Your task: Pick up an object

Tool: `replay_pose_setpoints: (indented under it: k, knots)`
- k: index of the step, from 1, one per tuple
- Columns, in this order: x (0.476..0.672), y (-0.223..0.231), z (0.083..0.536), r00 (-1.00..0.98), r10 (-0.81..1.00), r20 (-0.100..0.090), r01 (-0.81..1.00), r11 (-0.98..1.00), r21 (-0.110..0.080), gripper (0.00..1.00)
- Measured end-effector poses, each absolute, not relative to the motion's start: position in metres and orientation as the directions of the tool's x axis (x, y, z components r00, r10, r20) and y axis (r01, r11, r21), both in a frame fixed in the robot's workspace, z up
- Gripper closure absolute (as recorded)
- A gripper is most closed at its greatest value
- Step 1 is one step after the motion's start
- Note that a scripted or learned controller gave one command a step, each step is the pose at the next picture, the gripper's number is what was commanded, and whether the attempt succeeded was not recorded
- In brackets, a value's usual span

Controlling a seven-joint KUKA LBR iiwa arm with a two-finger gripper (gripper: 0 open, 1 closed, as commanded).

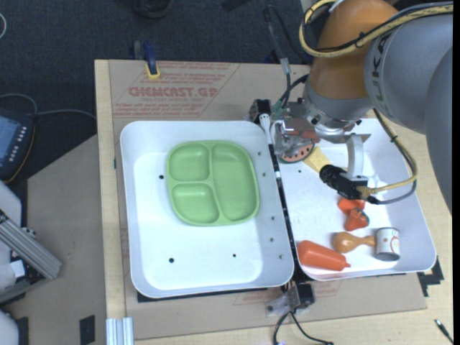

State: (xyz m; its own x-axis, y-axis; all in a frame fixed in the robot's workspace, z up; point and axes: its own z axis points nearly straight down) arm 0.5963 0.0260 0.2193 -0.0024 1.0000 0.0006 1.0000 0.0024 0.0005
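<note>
the grey arm (410, 56) reaches in from the right, and its orange band sits above the far left corner of the right bin (316, 207). the gripper (291, 141) hangs low over that corner, just beside the wall shared with the left bin (151, 243); from this angle i cannot tell whether it is open or closed, and nothing can be seen held in it. the loose objects all lie in the right bin. a pale yellow piece (313, 159) pokes out just beside the gripper, partly hidden by it. nearer the front, a small red-orange piece (352, 214) lies in the middle of the bin. in front of it, a tan rounded piece (349, 241) touches a short silver cylinder (387, 244). an orange carrot-shaped piece (322, 256) lies along the near edge. the left bin holds a green divided plate (213, 182), lying flat towards its far side. both bins rest on a cardboard sheet (172, 85) with red print.
</note>
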Motion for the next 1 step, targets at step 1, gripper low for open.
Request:
replay_pose_setpoints:
  k: [1]
  knots:
    - [0.5902,0.0383,0.234,-0.002,1.0,0.001,1.0,0.002,0.003,1.0]
